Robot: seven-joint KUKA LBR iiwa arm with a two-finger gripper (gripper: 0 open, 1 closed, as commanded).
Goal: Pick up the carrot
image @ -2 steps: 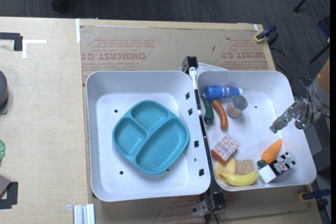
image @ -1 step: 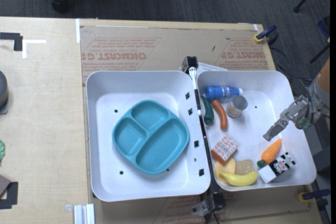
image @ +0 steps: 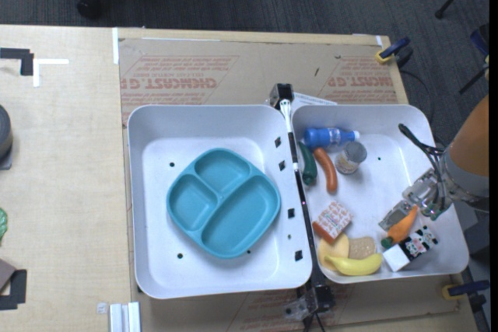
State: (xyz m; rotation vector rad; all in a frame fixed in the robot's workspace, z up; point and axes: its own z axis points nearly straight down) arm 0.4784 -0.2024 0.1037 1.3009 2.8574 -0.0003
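Nearest the camera, in the right white bin (image: 389,120), lie a yellow plastic banana (image: 354,264) and a small black-and-white block (image: 408,249). Just beyond them, the small orange carrot (image: 402,227) sits clamped between the metal fingers of the gripper (image: 412,207) near the bin's right wall. Farther back lie a brown sausage (image: 329,170) and a blue bottle (image: 327,138). The left white bin (image: 148,167) bears a blue divided plastic tray (image: 223,202).
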